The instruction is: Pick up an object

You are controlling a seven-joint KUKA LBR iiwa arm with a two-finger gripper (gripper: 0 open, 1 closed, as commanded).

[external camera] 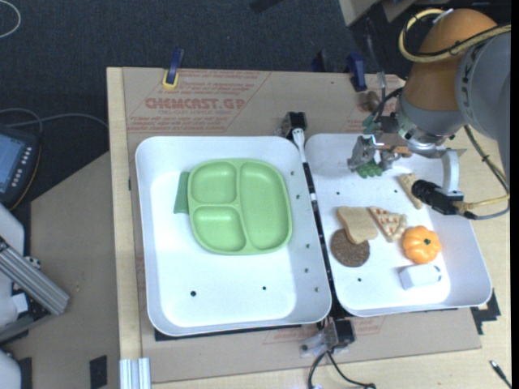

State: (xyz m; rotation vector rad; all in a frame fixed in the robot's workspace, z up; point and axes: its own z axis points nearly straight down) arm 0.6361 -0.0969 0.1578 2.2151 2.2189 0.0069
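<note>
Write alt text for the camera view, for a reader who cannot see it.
A grey and orange robot arm reaches from the right, its gripper low over a small green item at the back of the right bin, which also holds toy foods including a small pumpkin and a brown disc. The left bin holds a green divided plate.

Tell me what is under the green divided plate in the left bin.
A darker green flat piece sticks out from under the green divided plate at its left edge. The plate covers the rest of it, so its full shape cannot be seen.
</note>
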